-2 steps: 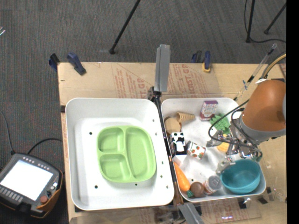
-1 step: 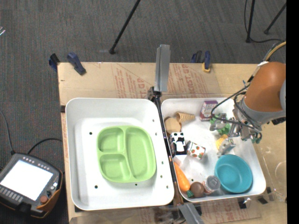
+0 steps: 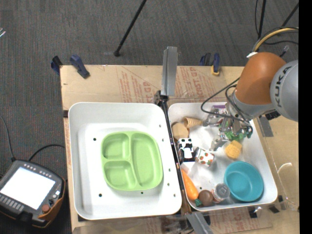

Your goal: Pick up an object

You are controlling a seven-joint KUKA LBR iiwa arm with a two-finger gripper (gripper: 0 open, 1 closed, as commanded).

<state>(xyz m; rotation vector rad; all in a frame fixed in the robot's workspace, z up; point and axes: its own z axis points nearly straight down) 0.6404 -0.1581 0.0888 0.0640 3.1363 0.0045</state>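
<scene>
The likeliest target is the yellow corn-shaped toy (image 3: 233,150), which lies in the right bin (image 3: 269,165) just above the teal bowl (image 3: 243,181). The pincer (image 3: 228,132) sits low over the bin's upper middle, just beside that toy and a little up and to its left. Wires and metal parts crowd the wrist, so I cannot tell how far the pincer is parted, and nothing can be made out between its tips.

Judging from this, the task is not done: every item seems to rest on the bin floor. What is left is to close on 1 thing and lift it clear.

Around the toy lie the rest of the clutter: a small spotted cup (image 3: 205,157) to its left, a black and white block (image 3: 185,148) beside that, a tan cone (image 3: 192,122) and a tan rounded piece (image 3: 180,130) near the bin's upper left, an orange carrot (image 3: 189,185) along the left wall, and a brown ball (image 3: 205,197) and a small grey jar (image 3: 222,191) at the bottom.

The left bin (image 3: 83,130) holds a green divided plate (image 3: 131,161). Both bins stand on the bench (image 3: 112,84).
</scene>
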